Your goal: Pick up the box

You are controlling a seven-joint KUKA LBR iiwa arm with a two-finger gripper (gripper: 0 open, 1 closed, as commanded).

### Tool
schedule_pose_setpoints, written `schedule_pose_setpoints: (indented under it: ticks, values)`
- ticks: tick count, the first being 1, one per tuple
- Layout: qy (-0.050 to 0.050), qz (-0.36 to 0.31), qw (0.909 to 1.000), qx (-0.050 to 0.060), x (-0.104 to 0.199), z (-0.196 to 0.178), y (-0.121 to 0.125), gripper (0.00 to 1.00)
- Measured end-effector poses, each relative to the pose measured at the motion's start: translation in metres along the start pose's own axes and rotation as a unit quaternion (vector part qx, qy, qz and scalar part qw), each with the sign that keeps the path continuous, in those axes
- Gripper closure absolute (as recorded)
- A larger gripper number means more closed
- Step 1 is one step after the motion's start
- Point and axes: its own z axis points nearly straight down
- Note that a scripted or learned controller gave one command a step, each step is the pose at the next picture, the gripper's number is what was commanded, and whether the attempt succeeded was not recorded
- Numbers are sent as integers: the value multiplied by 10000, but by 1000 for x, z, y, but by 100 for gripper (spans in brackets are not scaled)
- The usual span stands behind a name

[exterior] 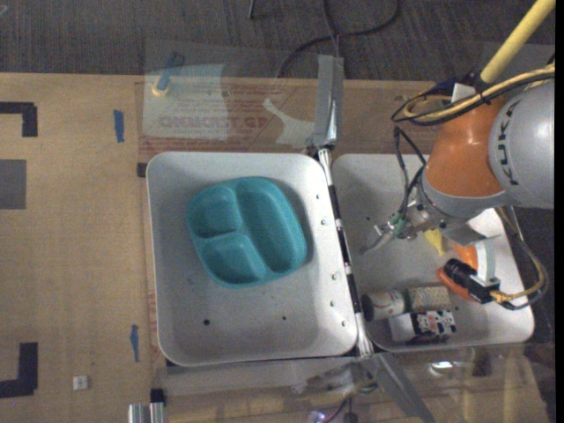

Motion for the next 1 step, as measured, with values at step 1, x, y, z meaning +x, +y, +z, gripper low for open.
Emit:
schedule_pose_setpoints:
  ticks: [1]
  values:
    - [-14,461,9989,-20,-21,2,31,0]
